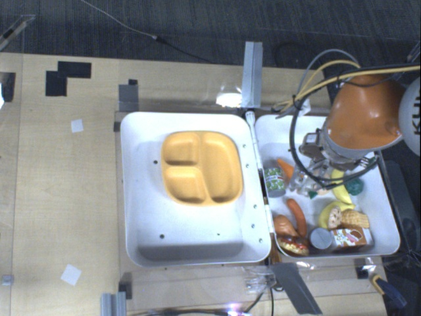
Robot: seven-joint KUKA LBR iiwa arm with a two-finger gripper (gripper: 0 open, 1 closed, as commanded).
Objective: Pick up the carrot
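carrot: small orange tapered carrot [285, 169] lies in the right white bin [388, 232], near that bin's left wall, just above a green-labelled can [274, 182].
claw: two-finger gripper [314, 180] hangs right of the carrot, apart from it; cannot tell whether it is released or clenched.
arm: orange-banded grey arm [363, 114] covers the bin's upper right part.
crowding: yellow banana [343, 191], sausages [297, 214] and a cracker box [347, 237] pack the bin below the carrot.
open room: left white bin [141, 196] holds a yellow divided plastic tray [200, 166], with bare floor around it.
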